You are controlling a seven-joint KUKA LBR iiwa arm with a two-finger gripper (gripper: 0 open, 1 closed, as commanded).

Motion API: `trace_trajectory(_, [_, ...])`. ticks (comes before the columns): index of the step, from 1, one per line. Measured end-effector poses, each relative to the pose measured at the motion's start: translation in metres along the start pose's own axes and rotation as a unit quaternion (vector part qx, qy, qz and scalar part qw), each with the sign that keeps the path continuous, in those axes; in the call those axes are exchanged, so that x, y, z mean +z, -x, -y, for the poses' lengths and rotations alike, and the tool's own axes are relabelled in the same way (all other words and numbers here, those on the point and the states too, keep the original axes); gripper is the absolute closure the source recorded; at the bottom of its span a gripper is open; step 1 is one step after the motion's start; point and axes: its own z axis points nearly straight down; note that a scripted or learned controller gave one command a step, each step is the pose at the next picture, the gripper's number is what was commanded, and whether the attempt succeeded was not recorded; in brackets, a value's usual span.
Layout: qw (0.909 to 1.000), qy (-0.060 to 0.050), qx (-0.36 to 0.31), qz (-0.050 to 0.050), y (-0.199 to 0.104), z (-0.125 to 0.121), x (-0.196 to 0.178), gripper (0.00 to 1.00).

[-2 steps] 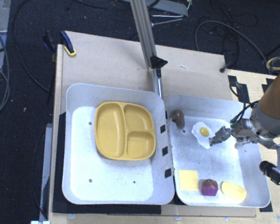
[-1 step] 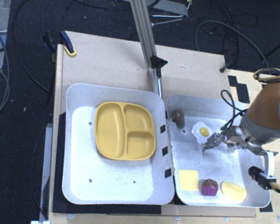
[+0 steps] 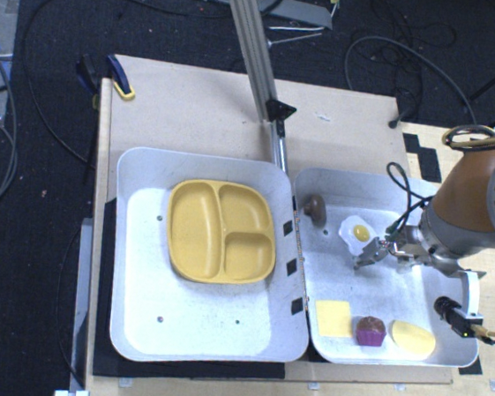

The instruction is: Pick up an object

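Near edge of the bench (image 3: 195,116): two shallow white bins side by side, corners touching along the middle.

Right bin (image 3: 436,298), front row, left to right: a flat pale-yellow square, likely a toy cheese slice (image 3: 333,318); a small purple-and-brown lump (image 3: 370,331), kind not clear; a pale-yellow rounded piece (image 3: 413,339) against the front right corner. The three lie close in a line, lump just beside the rounded piece, none touching the gripper.

Mid right bin: the gripper (image 3: 367,259) hangs low over the bin floor, reaching in from the right, fingertips pointing left. Finger state too small and dark to read; cannot tell whether spread or closed. Nothing visibly between them. Just above and left of the tips, a toy fried egg (image 3: 355,232), white with a yellow yolk, near but seemingly apart from the tips. Farther left, near the bin's left wall, a small brown-grey rounded object (image 3: 315,209).

Behind the gripper: grey wrist, then the orange band (image 3: 464,186), black cables looping over it.

Left bin (image 3: 135,251): a yellow divided plate (image 3: 221,232), three compartments, lying flat in the upper middle.

Far side: a grey metal pole (image 3: 254,47) slants up from between the bins. Blue-and-yellow clamp (image 3: 119,79) at the bench's far left corner. Black floor with cables beyond.
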Motion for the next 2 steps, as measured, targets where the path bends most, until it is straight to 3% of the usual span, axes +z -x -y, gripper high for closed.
trace_trajectory(1, [1.0000, 0.002, 0.000, 0.001, 0.001, -0.001, -0.012, 1.00])
trace_trajectory(2, [1.0000, 0.002, 0.001, 0.000, 0.000, 0.007, -0.064, 1.00])
